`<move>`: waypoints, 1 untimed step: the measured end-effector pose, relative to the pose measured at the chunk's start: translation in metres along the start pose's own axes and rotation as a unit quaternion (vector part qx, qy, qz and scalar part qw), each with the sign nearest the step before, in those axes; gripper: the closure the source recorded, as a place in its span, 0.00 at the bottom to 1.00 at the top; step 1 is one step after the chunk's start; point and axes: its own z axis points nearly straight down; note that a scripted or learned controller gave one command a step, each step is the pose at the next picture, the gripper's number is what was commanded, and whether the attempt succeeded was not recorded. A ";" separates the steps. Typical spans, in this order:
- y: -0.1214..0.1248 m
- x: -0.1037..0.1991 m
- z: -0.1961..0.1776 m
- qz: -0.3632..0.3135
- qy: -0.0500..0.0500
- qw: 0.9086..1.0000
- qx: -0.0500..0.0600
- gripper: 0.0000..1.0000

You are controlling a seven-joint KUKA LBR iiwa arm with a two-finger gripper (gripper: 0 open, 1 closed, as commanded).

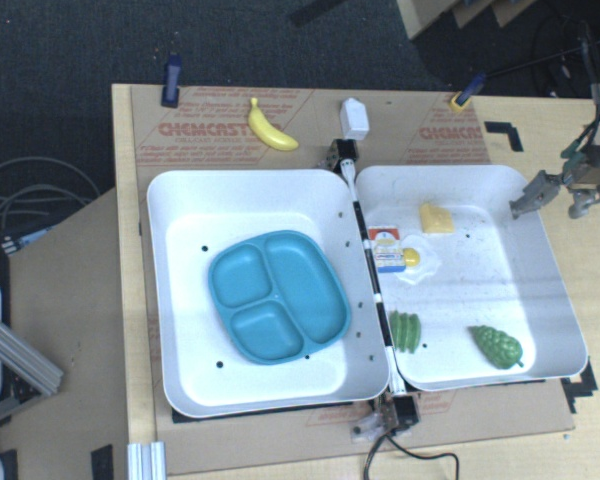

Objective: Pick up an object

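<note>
Objects lie in the right bin [540, 268], none between the claw's fingers. The claw [558, 194] hangs at that bin's upper right rim, fingers spread and empty, one tip over the rim. Nearest in is a yellow block [437, 218]. Further left, a small packet [387, 251] lies by the divider. A green toy [497, 346] sits near the front wall, a green pepper [406, 331] at the front left. The left bin [180, 218] holds a blue tray [277, 295]. A banana [268, 128] rests on the bench behind.
</note>
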 end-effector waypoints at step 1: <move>-0.018 0.051 0.173 -0.001 0.000 1.000 0.000 0.00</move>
